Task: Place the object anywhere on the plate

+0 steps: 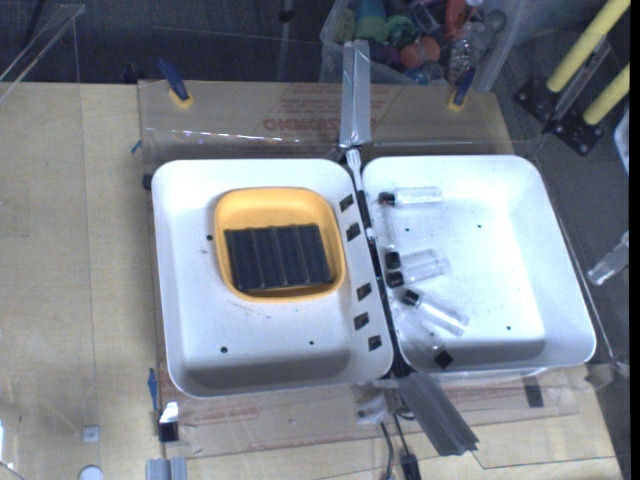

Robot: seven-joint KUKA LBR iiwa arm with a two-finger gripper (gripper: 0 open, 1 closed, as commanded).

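How far my jaws are open I cannot tell, nor whether they have hold of anything.

Two white bins sit side by side on the bench (pixel 70 268). In the left bin (pixel 185 268) lies the yellow plate (pixel 275 200), a little toward the back of the bin and well inside its walls. A dark ribbed slab (pixel 278 258) lies flat on the plate, covering most of its floor, with the yellow rim showing all round it.

The right bin (pixel 520 248) holds three clear vials with black caps, all in its left half and all lying on their sides. The back vial (pixel 412 197) lies near the far wall, its cap pointing toward the divider. The middle vial (pixel 420 264) lies near the bin's centre line, its cap also toward the divider. The front vial (pixel 438 315) lies at a slant just in front of the middle one, near it; whether they touch I cannot tell. A small black piece (pixel 443 359) rests at the front wall of this bin, apart from the vials.

A row of small black squares (pixel 352 232) runs along the left bin's wall beside the divider. Behind the bins stands a clear box of coloured toys (pixel 420 18).
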